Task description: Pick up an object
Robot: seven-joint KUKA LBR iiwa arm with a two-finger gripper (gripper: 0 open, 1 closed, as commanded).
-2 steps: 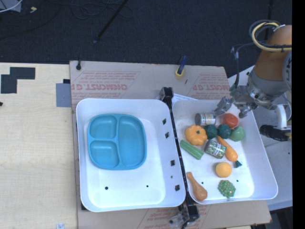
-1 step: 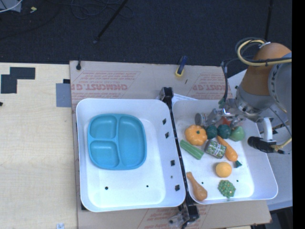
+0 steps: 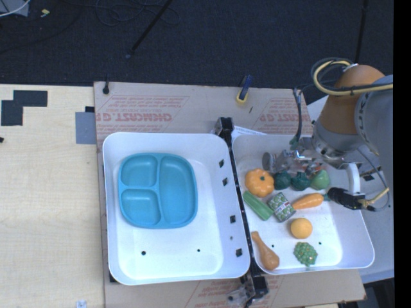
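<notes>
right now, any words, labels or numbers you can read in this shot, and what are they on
Red print on the cardboard sheet under the bins, left patch: upside down and blurred, no word reads for certain.
Second red print at: partly hidden by the arm, unreadable.
Small green-and-white packet: its printing is too small to read.

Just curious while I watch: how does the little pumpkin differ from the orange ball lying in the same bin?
The pumpkin is ribbed, has a green stem and looks bigger; the orange ball is smooth and plain. The pumpkin lies toward the bin's far left, the ball nearer the camera, mid-bin. Both are orange, roundish toy foods.
</notes>
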